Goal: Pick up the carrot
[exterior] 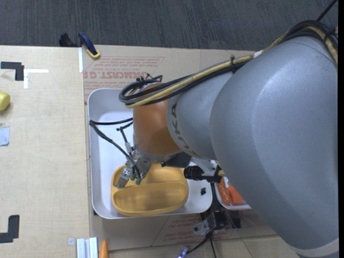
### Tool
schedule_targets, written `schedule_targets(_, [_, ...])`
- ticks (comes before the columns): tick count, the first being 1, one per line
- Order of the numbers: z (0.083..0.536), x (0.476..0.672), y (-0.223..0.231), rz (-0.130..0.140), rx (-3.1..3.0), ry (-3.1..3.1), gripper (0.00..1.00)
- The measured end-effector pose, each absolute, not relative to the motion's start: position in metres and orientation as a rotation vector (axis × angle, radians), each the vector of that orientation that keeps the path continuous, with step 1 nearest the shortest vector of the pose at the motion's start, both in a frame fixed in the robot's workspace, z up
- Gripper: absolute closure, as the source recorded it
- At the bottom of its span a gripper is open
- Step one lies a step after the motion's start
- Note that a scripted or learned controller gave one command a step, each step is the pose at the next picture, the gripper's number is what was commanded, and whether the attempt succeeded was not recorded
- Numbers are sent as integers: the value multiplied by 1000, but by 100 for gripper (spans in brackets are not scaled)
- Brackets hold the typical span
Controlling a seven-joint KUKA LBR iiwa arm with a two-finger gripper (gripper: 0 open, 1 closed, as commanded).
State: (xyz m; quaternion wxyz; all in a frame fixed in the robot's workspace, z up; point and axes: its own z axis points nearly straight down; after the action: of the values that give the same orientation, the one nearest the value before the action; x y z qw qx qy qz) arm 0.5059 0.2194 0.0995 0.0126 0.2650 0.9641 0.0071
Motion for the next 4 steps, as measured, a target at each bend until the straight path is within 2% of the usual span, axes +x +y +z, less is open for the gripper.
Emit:
schedule_targets(1, [108, 508, 218, 21, 828, 3003, 100])
schedule_targets(2, [147, 478, 229, -2, 873, 3016, 100])
schedule_targets(3, [178, 479, 229, -2, 1391, 2814, 100])
schedule_targets(4, [103, 485, 217, 34, 1610, 2682, 100])
